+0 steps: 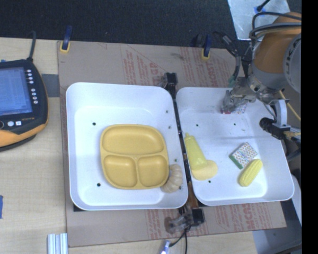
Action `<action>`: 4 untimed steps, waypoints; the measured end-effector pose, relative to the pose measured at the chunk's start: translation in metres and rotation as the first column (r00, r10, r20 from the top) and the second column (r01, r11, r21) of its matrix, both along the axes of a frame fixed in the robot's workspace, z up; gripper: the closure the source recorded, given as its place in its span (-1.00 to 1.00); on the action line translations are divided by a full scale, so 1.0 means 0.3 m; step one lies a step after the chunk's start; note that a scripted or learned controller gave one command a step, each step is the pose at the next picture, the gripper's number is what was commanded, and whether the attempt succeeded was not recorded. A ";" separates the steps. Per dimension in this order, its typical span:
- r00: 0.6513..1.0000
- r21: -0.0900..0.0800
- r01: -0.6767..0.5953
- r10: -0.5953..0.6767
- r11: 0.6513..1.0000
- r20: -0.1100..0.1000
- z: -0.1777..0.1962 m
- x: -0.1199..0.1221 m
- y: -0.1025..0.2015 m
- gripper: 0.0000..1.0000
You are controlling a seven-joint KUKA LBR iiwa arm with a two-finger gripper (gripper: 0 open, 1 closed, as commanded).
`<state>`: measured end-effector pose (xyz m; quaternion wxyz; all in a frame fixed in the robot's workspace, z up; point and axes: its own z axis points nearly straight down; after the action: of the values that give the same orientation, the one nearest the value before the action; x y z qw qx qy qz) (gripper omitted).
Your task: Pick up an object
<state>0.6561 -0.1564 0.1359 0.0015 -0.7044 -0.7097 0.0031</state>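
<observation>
Near edge of the surface [32,194]: nothing of the task is seen there, just bare wood & cardboard under the bins.

Left bin [79,142]: 1 yellow tray [133,155] w/ 3 compartments is laid in the middle; 1 pale shell-like lump [173,178] is seen touching the tray's near-right corner.

Right bin [212,192]: 3 loose things are counted. 1 corn cob [250,172] lies near-right; 1 patterned sponge [243,154] sits just beside it, on its far-left side. 1 yellow bottle-like toy [197,156] is laid along the bin's left wall.

Farther back in the right bin, the gripper [234,106] is held low at the far wall, well apart from all 3 things. Something small & pinkish is seen at its tip, too blurred to name; open or clenched cannot be told, so no grasp is claimed.

Risks, as judged: a close made here would likely catch nothing, since the things lie nearer & to the left. The cob is round & could be rolled away if pinched off-centre. The sponge & cob are close enough that both could be nudged at once. The toy hugs the wall, so a finger could be jammed on the rim.

Far left, 1 pendant [13,102] is parked on the surface.
</observation>
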 end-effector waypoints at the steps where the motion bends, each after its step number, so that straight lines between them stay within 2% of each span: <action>1: 1.000 0.000 0.000 0.000 1.000 0.000 -0.001 0.000 0.000 -1.00; 2: 1.000 0.000 -0.001 0.001 1.000 -0.001 0.035 0.000 -0.003 1.00; 3: 1.000 0.000 -0.001 0.001 1.000 -0.002 0.035 0.000 -0.003 -1.00; 4: 1.000 0.003 0.002 -0.002 1.000 0.006 0.332 0.003 0.274 -1.00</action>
<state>0.6571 -0.0743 0.2355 0.0005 -0.7052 -0.7090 -0.0002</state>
